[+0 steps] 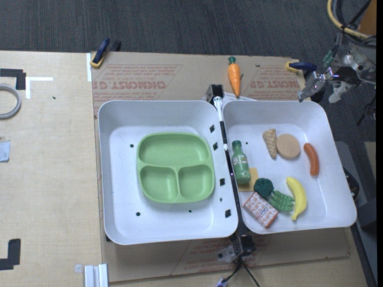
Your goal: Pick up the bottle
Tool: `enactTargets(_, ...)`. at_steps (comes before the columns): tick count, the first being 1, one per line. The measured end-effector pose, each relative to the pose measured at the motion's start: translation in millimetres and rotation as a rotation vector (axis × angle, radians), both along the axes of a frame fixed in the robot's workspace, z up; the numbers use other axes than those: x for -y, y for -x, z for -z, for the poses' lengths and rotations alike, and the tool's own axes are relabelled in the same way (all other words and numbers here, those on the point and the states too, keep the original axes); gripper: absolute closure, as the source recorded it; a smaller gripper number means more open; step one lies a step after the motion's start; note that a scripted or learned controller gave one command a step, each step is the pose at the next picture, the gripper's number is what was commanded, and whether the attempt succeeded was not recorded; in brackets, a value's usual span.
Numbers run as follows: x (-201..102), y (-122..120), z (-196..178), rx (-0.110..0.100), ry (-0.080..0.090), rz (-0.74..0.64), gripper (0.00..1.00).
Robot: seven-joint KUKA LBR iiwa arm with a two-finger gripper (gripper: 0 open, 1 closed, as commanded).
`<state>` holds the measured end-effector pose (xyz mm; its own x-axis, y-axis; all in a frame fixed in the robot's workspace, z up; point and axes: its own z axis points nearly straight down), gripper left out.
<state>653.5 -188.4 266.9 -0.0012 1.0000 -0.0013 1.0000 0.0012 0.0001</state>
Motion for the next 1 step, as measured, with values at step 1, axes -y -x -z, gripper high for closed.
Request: enactTargets(1,-0.1,-0.5,-9.9,0.001,0.002,-0.004,1.00)
